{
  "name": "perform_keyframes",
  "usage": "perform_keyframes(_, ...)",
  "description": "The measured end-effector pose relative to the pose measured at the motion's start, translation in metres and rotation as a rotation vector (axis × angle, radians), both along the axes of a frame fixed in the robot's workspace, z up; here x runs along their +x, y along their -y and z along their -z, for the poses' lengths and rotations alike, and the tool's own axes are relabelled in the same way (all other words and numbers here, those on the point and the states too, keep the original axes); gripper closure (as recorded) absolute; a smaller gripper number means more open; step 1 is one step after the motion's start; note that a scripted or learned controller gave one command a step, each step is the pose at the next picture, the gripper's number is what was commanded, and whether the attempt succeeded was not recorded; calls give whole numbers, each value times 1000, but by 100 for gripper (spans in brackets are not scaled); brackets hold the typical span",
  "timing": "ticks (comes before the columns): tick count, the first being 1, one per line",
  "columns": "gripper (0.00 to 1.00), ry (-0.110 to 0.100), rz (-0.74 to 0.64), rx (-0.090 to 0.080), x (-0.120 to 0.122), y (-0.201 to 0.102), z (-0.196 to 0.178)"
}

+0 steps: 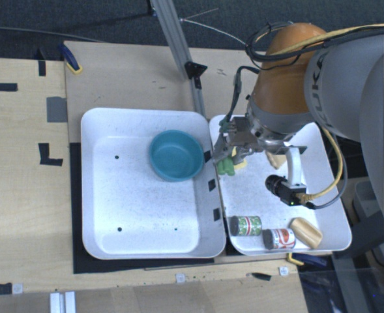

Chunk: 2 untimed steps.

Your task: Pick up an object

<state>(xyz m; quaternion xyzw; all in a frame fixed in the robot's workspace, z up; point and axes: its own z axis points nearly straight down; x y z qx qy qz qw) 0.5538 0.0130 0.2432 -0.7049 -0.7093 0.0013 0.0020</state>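
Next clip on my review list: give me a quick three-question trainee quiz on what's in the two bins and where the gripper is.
1. True or false: the blue bowl sits in the right bin.
2. Multiple choice: the gripper is closest to which item? A) the green object B) the red can C) the tan block
3. Fill in: the green can lies near the ____ edge of the right bin, as the camera sees it.

Key:
1. False; it sits in the left bin.
2. A
3. Bottom
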Motion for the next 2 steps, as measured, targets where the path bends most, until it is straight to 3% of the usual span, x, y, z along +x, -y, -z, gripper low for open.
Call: perform_keyframes(2,100,0,1,-1,-22,-86,15)
